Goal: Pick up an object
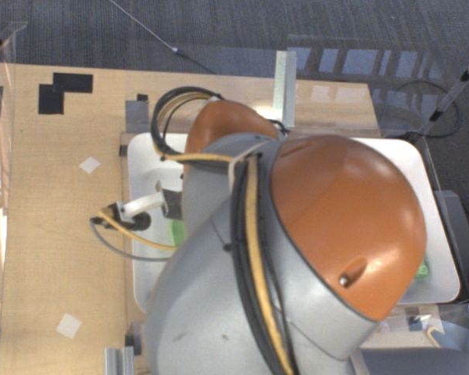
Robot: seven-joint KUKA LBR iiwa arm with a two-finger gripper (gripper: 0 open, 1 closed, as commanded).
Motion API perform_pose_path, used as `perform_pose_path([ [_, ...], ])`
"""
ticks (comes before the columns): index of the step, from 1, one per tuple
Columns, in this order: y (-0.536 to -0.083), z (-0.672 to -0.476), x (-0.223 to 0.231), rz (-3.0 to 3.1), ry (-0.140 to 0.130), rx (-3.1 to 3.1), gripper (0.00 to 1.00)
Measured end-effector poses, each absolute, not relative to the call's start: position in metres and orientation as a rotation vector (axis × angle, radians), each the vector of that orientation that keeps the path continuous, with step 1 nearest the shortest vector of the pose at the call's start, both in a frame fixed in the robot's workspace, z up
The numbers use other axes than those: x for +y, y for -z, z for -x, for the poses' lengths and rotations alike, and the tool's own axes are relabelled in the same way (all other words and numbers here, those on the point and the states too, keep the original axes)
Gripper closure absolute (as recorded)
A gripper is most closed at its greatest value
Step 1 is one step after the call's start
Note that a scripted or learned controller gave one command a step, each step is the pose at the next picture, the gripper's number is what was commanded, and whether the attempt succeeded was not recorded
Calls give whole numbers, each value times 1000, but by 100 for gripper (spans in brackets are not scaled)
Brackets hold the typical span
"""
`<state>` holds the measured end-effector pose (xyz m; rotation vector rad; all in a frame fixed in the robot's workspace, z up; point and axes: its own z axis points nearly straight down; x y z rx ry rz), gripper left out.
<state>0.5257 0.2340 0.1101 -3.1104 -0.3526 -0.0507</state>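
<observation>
My arm point(297, 248) reaches in from the right and covers most of both bins. Its wrist hangs over the left bin point(141, 158), where the dark gripper body point(172, 203) shows just under the grey link. A green object point(177, 231) lies in the left bin right below that body and is partly hidden by the arm. Whether the gripper touches it cannot be made out. A second bit of green point(422, 270) peeks out from under the orange band in the right bin point(422, 170).
A white fitting with yellow and black cables point(129, 213) sticks out left of the wrist, over the left bin's edge. The wooden bench point(55, 233) lies to the left, with black marks and small white tags. A metal post point(285, 88) stands behind the bins.
</observation>
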Motion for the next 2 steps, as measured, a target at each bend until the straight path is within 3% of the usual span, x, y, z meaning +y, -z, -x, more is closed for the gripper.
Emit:
perform_pose_path([
  [1, -140, -497, 147, 3043, -3, -774, 100],
  [2, -99, -538, 163, 3120, 36, -315, 100],
])
